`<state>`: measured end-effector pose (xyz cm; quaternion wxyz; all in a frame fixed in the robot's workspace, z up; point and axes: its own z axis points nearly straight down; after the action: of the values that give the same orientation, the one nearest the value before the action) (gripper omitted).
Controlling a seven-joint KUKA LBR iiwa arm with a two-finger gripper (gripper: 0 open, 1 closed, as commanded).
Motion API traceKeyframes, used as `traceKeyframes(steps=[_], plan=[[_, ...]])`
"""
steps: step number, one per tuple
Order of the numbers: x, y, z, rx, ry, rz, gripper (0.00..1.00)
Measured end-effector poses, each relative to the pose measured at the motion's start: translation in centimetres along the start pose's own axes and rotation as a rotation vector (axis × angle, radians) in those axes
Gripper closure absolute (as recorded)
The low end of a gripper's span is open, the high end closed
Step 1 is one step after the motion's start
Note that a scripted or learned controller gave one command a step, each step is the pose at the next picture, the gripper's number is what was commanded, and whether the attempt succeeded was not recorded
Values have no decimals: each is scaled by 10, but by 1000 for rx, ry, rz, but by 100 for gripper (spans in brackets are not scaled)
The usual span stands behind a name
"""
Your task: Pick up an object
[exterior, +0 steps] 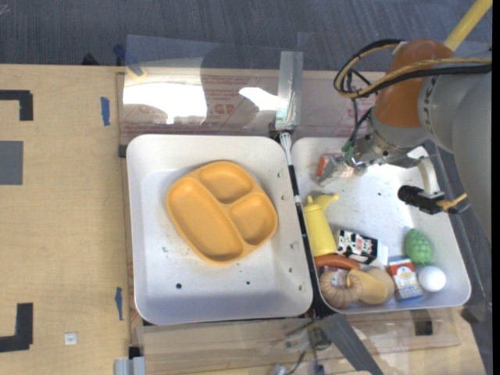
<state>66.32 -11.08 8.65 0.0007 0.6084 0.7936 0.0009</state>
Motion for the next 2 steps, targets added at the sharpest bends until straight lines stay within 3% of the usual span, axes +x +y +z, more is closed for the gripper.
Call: traceKeyframes(steps=[1, 2], plan=[[-1, 2, -13, -5, -3, -1, 100], [-37, -83, -10, 2, -2, 89, 100]])
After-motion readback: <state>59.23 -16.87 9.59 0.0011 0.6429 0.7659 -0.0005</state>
